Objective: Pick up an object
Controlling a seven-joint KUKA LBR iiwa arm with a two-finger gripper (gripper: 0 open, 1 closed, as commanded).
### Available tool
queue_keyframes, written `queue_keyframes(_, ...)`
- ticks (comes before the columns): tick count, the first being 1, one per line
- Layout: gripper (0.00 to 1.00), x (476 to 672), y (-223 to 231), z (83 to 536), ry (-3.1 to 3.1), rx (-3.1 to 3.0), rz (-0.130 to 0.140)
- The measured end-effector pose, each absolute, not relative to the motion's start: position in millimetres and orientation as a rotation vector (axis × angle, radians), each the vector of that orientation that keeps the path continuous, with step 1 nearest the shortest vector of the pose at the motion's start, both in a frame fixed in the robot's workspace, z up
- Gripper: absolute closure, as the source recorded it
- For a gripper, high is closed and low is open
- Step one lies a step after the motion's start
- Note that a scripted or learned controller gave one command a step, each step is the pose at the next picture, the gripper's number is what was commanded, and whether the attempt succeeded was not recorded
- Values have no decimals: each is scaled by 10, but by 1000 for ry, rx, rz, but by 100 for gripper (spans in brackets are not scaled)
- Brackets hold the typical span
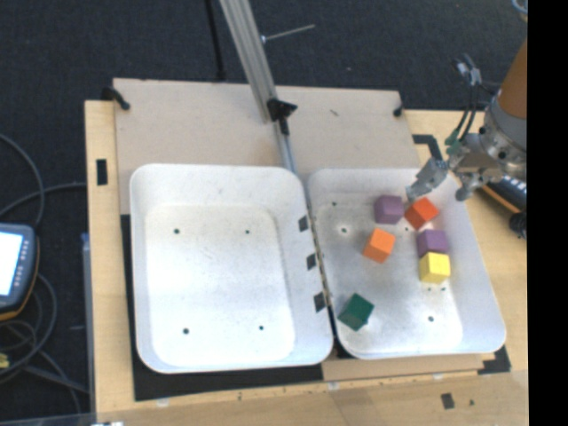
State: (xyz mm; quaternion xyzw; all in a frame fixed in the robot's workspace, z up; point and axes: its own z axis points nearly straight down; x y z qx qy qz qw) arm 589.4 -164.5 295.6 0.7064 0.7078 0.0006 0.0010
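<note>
Surface carrying two bins; hand (441, 177), state unclear, hovering beside red cube (422, 211); crowding purple cube (388, 208) risking slip.

White bins (222, 180) hold purple cubes (388, 209), a red-orange cube (422, 211), an orange cube (379, 244), a yellow cube (434, 267) and a green cube (356, 311).

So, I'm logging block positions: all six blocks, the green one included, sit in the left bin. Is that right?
Not quite. The camera view shows all six blocks, the green one included, in the right bin, not the left bin. The count of six stands.
</note>
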Motion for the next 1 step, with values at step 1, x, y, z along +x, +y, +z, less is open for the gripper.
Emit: queue_keyframes(1, 0, 5753, -1887, 1311, 2214, 2207, 13)
